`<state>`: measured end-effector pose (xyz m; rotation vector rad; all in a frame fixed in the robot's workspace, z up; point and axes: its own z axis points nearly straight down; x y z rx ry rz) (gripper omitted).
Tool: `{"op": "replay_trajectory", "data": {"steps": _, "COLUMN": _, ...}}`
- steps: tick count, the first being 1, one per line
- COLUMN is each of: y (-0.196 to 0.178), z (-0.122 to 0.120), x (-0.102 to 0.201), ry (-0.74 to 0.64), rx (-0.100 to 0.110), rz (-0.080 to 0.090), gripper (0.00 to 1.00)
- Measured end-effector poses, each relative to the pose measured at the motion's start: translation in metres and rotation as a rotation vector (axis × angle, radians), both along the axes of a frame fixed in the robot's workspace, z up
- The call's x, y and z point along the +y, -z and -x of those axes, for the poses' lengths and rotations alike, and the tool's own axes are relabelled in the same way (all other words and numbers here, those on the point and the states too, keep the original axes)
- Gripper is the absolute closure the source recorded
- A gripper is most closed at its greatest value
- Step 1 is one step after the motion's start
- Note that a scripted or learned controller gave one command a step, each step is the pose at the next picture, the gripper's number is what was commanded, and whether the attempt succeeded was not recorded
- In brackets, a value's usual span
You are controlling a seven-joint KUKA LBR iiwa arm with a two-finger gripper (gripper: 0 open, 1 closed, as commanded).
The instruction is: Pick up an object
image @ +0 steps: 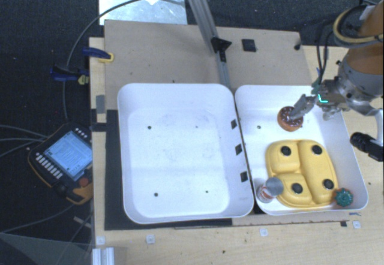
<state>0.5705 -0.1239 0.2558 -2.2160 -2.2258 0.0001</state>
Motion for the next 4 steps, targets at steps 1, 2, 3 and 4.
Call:
{"op": "replay_trajectory", "data": {"steps": 1, "y": -0.001, "z": -0.001, "x": 0.0, "ry": 0.0, "rx": -0.002, "rz": 0.0, "gripper": 0.0}}
{"op": "replay_trajectory", "data": {"steps": 2, "y": 0.048, "z": -0.004, "x": -0.009, "ry": 0.003, "rx": 0.001, "rz": 0.001, "gripper": 0.0}}
{"op": "replay_trajectory", "data": {"steps": 3, "y": 0.11, "z": -0.003, "x": -0.013, "ry": 0.003, "rx": 0.003, "rz": 0.0, "gripper": 0.0}}
{"op": "replay_trajectory", "data": {"steps": 4, "y": 0.15, "z": -0.001, "x": -0.011, "ry": 0.003, "rx": -0.016, "rz": -0.01, "gripper": 0.0}}
